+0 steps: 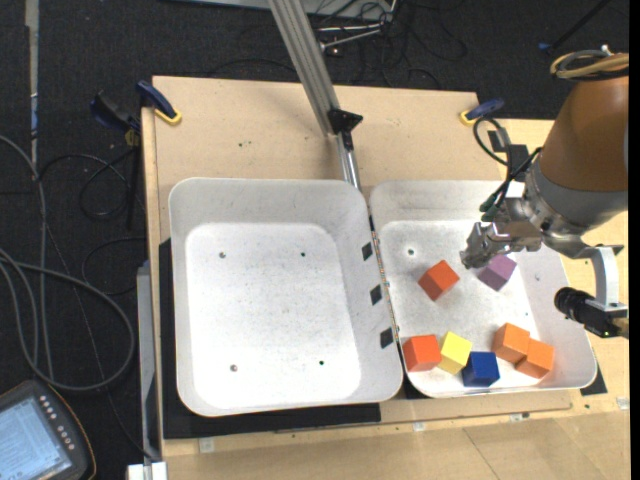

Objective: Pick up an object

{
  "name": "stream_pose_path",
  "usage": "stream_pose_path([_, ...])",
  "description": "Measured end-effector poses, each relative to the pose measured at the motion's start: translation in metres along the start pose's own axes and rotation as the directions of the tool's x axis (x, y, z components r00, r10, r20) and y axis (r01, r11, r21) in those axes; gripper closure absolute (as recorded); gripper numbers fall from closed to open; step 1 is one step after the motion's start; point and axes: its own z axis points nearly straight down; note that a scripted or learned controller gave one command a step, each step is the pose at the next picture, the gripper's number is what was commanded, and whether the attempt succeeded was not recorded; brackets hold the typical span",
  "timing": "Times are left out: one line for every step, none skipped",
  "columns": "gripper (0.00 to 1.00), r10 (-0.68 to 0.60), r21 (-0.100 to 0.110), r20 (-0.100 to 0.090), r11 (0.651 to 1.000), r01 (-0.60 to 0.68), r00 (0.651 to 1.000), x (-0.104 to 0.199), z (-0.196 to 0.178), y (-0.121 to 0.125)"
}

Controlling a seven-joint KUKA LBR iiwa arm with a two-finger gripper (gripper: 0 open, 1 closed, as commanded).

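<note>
Grasp step: gripper (482,253) is down in the right bin (420,230), right at the purple block (497,270). Can't tell whether that block is pinched or just touched. Orange block (438,280) sits just left of the purple one, so lift straight up, then check. No readable labels or writing.

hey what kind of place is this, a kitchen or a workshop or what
Probably a robotics lab or test bench. A robot arm reaches over two white bins on a clamped wooden board, coloured blocks lie in one, and cables run across the dark floor.
</note>
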Motion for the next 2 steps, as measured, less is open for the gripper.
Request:
stream_pose_path([1.00,-0.001,-0.001,-0.001,1.000,0.001,1.000,0.056,0.000,-0.002])
stream_pose_path([1.00,-0.001,-0.001,0.000,1.000,0.001,1.000,0.106,-0.003,0.002])
